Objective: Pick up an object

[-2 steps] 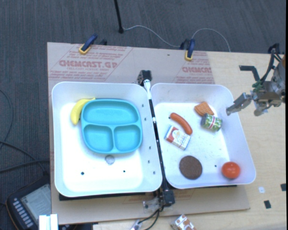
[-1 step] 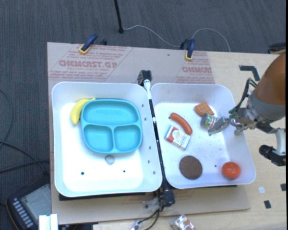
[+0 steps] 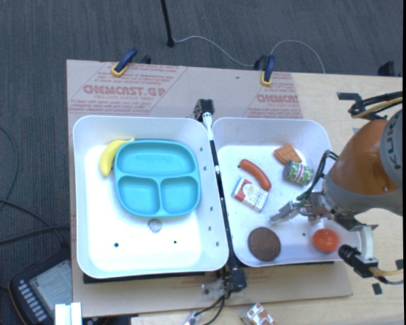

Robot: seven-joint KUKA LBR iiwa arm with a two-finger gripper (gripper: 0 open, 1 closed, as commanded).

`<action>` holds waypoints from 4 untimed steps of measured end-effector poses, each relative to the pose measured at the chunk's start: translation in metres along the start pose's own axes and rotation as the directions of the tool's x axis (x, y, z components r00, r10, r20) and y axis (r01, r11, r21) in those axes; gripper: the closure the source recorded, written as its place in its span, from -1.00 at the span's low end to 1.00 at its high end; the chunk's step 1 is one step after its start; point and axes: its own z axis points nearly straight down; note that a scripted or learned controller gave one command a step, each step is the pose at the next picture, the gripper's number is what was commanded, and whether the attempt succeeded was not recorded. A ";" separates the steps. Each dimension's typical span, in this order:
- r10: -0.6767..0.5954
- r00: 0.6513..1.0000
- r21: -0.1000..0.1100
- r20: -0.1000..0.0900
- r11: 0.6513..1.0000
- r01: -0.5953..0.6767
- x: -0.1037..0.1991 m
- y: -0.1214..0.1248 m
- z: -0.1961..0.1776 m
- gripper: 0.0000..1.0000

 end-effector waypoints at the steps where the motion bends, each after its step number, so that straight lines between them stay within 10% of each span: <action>1: 0.001 1.000 -0.004 0.001 1.000 -0.001 0.000 0.002 -0.011 1.00; 2: 0.001 1.000 -0.003 0.000 1.000 -0.001 0.000 0.001 -0.011 -1.00; 3: 0.001 1.000 -0.005 0.003 1.000 -0.001 0.055 0.001 -0.001 -1.00; 4: -0.002 1.000 -0.006 0.000 1.000 0.002 0.067 0.089 0.000 -1.00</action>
